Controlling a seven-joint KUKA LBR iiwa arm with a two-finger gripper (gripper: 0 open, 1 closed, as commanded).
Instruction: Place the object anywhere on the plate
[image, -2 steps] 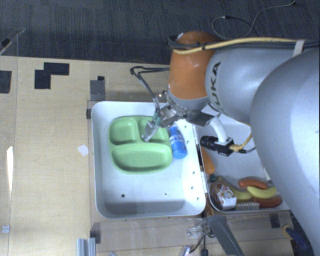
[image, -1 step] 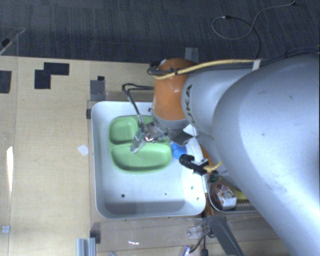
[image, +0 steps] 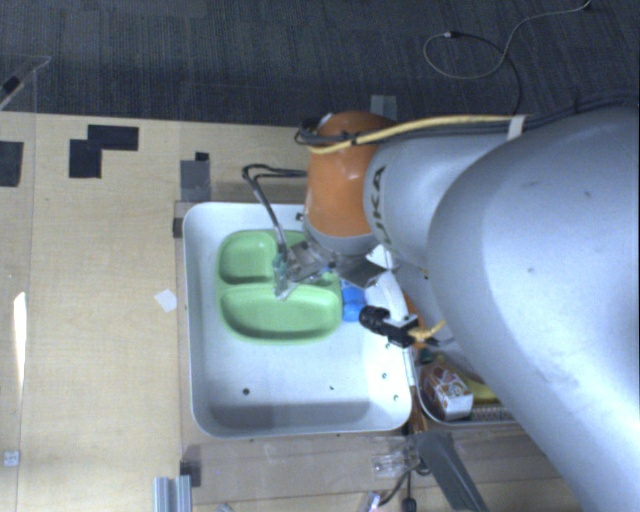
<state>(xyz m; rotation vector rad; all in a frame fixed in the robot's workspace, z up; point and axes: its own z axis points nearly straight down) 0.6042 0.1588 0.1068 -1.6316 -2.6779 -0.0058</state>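
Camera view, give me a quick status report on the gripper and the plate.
Gripper low over the green plate, fingers unreadable. Plate sits in the left white bin. Blue item beside plate's right edge, partly under the arm.

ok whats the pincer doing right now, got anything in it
pincer: over the green plate in the left bin; cannot be told whether it is open, closed or holding anything.

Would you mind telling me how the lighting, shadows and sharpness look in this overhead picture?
In the camera view the light is even and soft; the shallow white bin carries a grey shadow band along its near wall; the big grey arm is close and slightly blurred; the green two-compartment plate is soft-edged; the gripper over it is smeared.
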